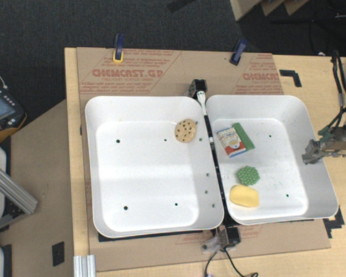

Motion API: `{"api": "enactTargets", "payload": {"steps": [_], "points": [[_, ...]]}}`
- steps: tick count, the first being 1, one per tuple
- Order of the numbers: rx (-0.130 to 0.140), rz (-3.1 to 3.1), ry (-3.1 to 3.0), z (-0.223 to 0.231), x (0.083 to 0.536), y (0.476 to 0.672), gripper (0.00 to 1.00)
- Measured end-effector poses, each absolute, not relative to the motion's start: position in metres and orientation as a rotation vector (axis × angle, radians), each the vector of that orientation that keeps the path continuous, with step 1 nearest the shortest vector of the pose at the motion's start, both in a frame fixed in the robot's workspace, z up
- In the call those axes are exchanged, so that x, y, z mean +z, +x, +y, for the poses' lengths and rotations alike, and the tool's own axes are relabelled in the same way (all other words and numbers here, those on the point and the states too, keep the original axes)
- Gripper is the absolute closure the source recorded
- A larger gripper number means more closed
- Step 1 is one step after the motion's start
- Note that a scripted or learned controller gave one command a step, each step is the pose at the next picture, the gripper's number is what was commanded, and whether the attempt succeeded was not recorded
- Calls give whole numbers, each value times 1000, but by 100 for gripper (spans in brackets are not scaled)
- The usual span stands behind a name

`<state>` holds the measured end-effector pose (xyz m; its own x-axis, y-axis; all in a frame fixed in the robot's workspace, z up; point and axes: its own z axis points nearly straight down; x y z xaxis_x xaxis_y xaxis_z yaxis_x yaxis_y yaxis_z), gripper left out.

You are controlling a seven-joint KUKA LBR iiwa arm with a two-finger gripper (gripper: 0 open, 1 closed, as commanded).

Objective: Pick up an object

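A round cookie (pixel 185 130) lies in the left bin (pixel 104 172), near its upper right corner. In the right bin (pixel 294 154), a small white and green carton (pixel 234 140) rests at the upper left. Below it are a green knobbly ball (pixel 248 175) and a yellow lemon-like object (pixel 244 196). My gripper (pixel 312 153) hangs at the right rim of the right bin, well to the right of all three objects and touching none of them.
Both bins stand on a cardboard sheet (pixel 161 68) held by two clamps (pixel 119 49) at its far edge. A black divider bar (pixel 210 154) runs between the bins. Cables (pixel 341 85) hang at the far right.
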<state>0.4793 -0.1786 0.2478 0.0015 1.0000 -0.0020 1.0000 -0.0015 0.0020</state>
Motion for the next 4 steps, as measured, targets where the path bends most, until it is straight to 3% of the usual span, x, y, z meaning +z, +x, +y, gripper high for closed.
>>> {"api": "enactTargets", "payload": {"steps": [4], "points": [[-1,2223,2222,-182,242,479,100]]}}
